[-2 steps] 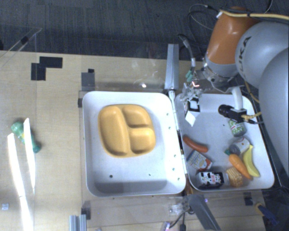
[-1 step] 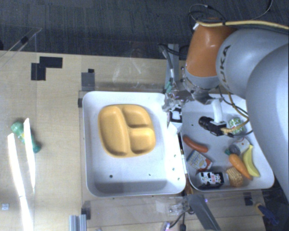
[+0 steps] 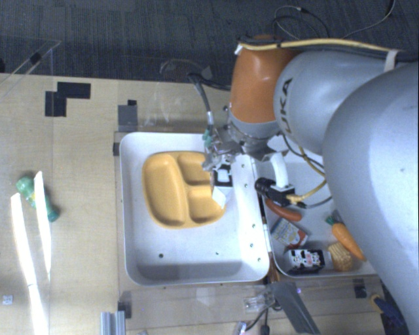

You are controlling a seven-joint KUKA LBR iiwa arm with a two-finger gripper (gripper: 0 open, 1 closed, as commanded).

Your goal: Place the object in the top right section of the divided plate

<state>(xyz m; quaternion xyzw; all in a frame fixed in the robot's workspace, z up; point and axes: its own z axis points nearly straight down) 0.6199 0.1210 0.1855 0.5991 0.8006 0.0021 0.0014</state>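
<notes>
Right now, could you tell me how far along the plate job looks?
Already done: the arm has reached the left bin, with the pincer low over the right side of the yellow divided plate. In hand: something small and pale sits at its tip, too blurred to identify or call held. Left: nothing visibly rests in the top right section yet.

My arm: grey casing, orange wrist band, cabled tool head.

My arm (image 3: 353,124) is clad in smooth, rounded light-grey shells, with dark letters printed on the shell next to the band. The orange band (image 3: 258,82) is glossy and barrel-shaped, edged at its far rim by a pale yellow hose. Thin black cables (image 3: 298,19) loop above it, and a dark hose runs off its left side. Under the band sits a grey metal flange, then my gripper (image 3: 219,171), a small block of black and white parts.
</notes>
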